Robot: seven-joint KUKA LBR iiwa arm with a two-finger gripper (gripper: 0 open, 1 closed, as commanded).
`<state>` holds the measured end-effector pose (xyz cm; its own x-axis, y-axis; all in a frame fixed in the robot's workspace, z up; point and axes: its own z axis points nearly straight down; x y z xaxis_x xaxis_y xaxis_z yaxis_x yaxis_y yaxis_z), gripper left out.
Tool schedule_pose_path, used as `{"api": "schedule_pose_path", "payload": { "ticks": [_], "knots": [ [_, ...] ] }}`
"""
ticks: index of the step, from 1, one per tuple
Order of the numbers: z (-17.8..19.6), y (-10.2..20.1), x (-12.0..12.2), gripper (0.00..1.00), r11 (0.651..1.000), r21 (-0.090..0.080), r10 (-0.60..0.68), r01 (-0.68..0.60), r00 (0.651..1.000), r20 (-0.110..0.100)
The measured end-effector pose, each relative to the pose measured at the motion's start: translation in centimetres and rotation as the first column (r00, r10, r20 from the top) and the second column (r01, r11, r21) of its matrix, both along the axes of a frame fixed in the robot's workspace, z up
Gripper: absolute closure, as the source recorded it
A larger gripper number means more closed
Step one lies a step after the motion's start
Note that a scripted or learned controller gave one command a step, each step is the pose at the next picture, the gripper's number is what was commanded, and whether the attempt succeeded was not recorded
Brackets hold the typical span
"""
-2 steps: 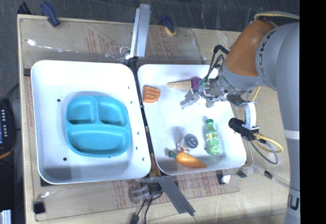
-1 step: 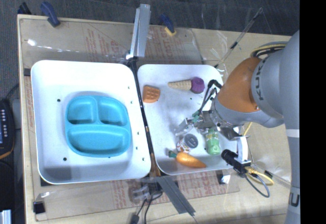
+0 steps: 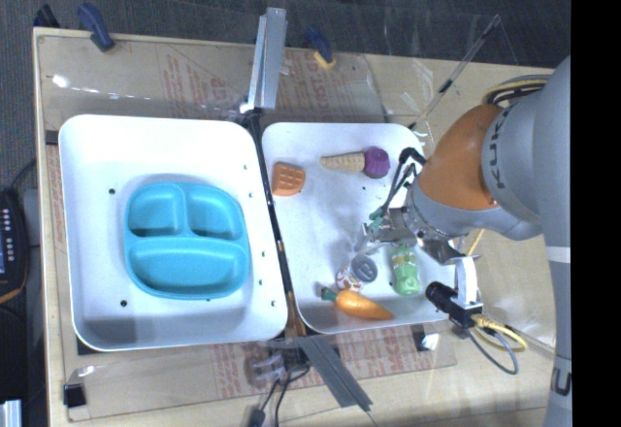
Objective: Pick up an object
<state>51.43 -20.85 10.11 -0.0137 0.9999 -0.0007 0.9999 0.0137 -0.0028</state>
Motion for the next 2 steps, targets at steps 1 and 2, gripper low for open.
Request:
{"api": "schedule_pose_path", "payload": {
  "ticks": [1, 2],
  "knots": [
    [12.05, 2.95, 3.32, 1.00, 1.000, 0.000, -0.004, 0.004, 1.000, 0.004],
    [12.03, 2.95, 3.32, 0.00, 1.000, 0.001, -0.004, 0.004, 1.000, 0.004]
  ]
}}
